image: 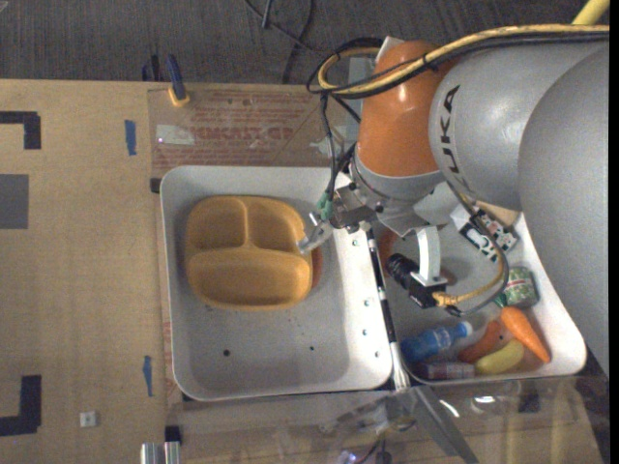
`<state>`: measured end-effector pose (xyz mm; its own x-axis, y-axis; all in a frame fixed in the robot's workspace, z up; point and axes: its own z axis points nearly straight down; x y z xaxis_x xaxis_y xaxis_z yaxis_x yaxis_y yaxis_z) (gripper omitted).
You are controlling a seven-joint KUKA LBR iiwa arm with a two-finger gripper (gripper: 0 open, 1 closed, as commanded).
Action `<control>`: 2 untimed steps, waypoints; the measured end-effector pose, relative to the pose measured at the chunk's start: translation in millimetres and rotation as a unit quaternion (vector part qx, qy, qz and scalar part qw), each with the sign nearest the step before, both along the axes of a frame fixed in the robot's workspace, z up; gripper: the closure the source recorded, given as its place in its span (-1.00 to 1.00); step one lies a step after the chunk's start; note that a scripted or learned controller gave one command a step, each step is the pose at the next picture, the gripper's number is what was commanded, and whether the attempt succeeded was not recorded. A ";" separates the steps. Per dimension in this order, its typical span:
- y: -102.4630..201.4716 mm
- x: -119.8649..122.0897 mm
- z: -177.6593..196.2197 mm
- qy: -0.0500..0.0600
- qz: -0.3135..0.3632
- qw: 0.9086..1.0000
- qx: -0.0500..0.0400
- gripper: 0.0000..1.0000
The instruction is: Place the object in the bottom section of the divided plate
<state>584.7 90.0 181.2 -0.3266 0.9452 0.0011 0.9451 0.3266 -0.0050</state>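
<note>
A yellow divided plate (247, 251) lies in the left bin (280, 361), toward its upper part. It has two small sections on the upper side and one wide section (242, 278) on the lower side, and all three look bare. My gripper (314, 232) hangs at the plate's right rim, close to the wall between the two bins. The grey and orange wrist (401, 133) above hides most of it. A thin reddish-brown strip (317, 269) shows just right of the plate's rim; I cannot make out what it is.
The right bin (566, 341) holds a blue bottle (437, 339), a carrot (525, 330), a yellow banana-like piece (501, 359) and a green packet (517, 286). The arm covers most of that bin. A cable loop (474, 293) hangs below the wrist.
</note>
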 end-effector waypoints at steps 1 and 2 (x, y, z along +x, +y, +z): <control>21.2 -64.5 -68.7 -0.013 -0.064 0.998 0.002 -1.00; 38.5 -63.0 -87.5 -0.022 0.073 0.997 0.001 -1.00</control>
